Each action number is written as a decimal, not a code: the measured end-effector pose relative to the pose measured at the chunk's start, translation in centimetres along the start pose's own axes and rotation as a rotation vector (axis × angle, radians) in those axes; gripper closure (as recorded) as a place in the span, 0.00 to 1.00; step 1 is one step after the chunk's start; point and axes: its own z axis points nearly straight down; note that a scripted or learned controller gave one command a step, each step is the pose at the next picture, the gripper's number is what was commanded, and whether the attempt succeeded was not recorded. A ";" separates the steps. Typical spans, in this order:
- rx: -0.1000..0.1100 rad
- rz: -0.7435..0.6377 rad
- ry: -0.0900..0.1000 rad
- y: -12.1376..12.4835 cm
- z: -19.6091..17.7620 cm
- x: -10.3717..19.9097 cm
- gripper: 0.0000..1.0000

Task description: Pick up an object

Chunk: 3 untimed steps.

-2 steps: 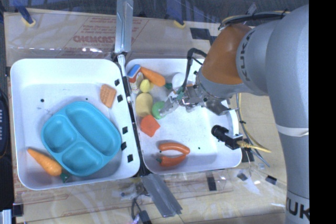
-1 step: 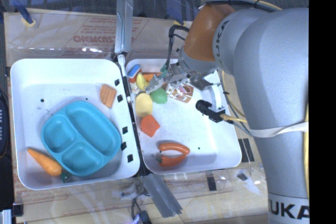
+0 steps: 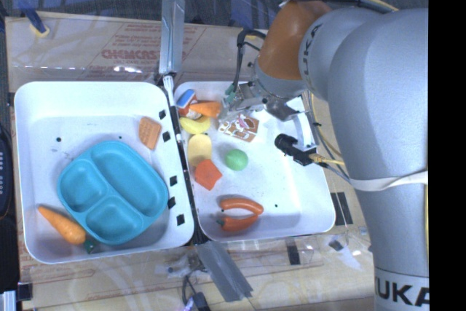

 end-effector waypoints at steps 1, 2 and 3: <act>0.002 0.000 0.001 -0.1 0.1 0.0 0.00; 0.007 -0.334 0.005 2.6 2.5 0.1 0.00; 0.005 -0.338 0.006 2.8 1.3 0.3 1.00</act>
